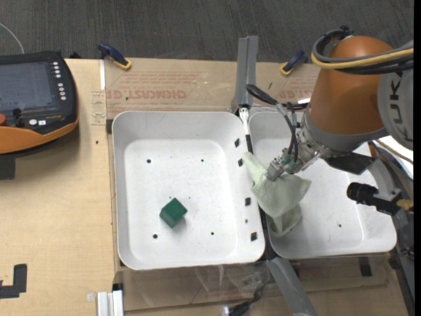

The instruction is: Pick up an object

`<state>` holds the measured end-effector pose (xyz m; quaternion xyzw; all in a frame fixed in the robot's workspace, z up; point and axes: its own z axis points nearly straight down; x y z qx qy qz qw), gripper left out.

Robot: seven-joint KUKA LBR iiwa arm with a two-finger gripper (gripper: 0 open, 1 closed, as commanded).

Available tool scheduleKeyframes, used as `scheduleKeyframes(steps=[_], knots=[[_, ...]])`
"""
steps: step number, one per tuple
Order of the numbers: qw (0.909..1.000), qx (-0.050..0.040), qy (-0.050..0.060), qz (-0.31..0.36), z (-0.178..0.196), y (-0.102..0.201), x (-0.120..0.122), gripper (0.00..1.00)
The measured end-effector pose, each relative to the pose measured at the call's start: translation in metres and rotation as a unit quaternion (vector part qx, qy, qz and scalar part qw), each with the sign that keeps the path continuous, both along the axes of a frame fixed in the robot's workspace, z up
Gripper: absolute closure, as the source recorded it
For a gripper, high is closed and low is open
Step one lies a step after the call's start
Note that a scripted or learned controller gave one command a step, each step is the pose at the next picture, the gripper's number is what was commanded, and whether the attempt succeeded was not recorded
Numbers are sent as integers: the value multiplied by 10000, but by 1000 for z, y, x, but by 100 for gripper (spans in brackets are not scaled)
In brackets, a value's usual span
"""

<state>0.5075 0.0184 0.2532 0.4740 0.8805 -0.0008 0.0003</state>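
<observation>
We see a bench made of pale wood, with a dark grey carpet floor behind it. Blue and orange clamps grip the back edge. A handheld screen with an orange rim sits at the left.

Two white bins sit side by side. They look smooth and hard, with round corners and small dark dots on the bottom. In the left bin lies a little green block, shaped like a cube, near the front.

A thin, pale green cloth is soft and crumpled. It hangs over the wall between the bins and droops into the right bin.

The big orange and grey arm reaches in from the right. Its gripper is at the top of the cloth, and the fingers look pinched on a fold of it.
</observation>
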Motion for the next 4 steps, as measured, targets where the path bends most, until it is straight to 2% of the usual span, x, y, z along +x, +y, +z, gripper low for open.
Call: scheduleKeyframes(steps=[1, 2, 3, 4], knots=[[9932, -4, -7, -1164, 73, -7, -9, 100], [9994, 2, 10, -346, -31, 1, -22, 100], [9959, 2, 3, -907, -51, 19, -29, 100], [9973, 1, -9, 738, -13, -17, -29, 100]])
